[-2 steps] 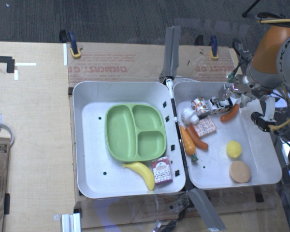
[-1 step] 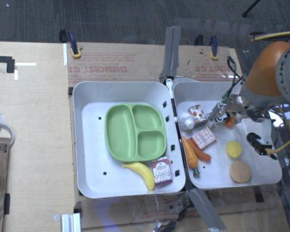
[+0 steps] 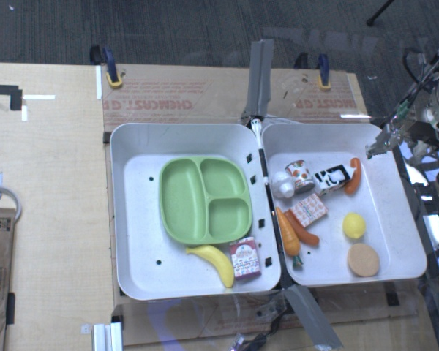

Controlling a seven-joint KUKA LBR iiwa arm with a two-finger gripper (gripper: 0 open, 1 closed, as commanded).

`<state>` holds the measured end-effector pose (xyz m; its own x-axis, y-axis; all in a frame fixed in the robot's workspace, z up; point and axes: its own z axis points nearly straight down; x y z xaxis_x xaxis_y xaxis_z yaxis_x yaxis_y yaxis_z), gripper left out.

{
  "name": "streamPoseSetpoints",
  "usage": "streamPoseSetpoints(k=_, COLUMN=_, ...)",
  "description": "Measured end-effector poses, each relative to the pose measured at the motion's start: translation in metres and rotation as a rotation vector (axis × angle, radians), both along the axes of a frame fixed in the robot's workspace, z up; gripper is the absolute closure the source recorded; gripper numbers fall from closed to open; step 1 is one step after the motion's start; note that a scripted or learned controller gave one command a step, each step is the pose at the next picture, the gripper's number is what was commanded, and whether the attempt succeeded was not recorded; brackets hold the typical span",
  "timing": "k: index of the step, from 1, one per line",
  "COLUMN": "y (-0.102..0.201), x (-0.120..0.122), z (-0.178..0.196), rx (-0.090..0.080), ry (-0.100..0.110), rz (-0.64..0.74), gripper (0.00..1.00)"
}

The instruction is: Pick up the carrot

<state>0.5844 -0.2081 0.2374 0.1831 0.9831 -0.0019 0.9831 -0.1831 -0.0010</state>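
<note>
The carrot [image 3: 287, 232] is orange with a green stem end. It lies along the left wall of the right bin [image 3: 406, 218], stem toward the front. A red pepper-like piece [image 3: 305, 233] lies right beside it. My gripper [image 3: 378, 147] hangs over the back right corner of the right bin, well away from the carrot and above the bin's rim. Nothing shows between its tips.
The right bin also holds a pink box [image 3: 309, 210], a lemon [image 3: 354, 226], a tan round disc [image 3: 364, 259], a black-and-white item [image 3: 331, 177], a spotted cup [image 3: 298, 173] and a red chili [image 3: 353, 178]. The left bin holds a green divided plate [image 3: 205, 199], a banana [image 3: 216, 263] and a red carton [image 3: 245, 259].
</note>
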Motion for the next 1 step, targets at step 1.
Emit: streamPoseSetpoints(k=1, y=0.0258, x=-0.0025, z=-0.1229, rx=-0.006, ry=-0.021, rz=0.179, gripper=0.00)
